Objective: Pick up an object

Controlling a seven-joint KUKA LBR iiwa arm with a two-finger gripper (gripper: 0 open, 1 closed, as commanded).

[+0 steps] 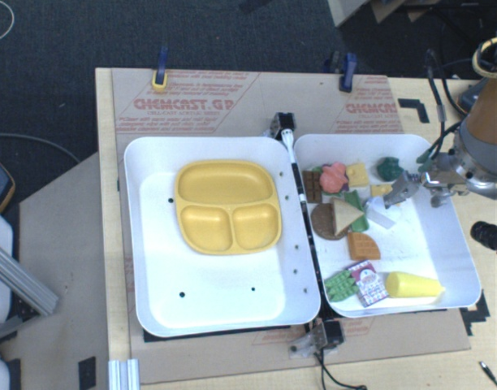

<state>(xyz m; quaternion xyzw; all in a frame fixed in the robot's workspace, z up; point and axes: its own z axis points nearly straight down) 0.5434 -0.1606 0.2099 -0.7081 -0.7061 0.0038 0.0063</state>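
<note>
The gripper [399, 189] sits at the right of the frame over the right bin [455, 242] (beside the toy food [346, 205]); its grasp cannot be determined.

Two white bins on my counter [232, 96], seen from above.

My claw [400, 187] reaches in from three o'clock, low over the right bin [443, 242], its tips near a dark green piece [388, 168]. Small food toys crowd that bin's nine o'clock side: a pink one [334, 177], a brown disc [326, 220], an orange slice [364, 246]; a yellow block [412, 285] lies toward six. The left bin [151, 242] holds a yellow divided tray [228, 204].
</note>
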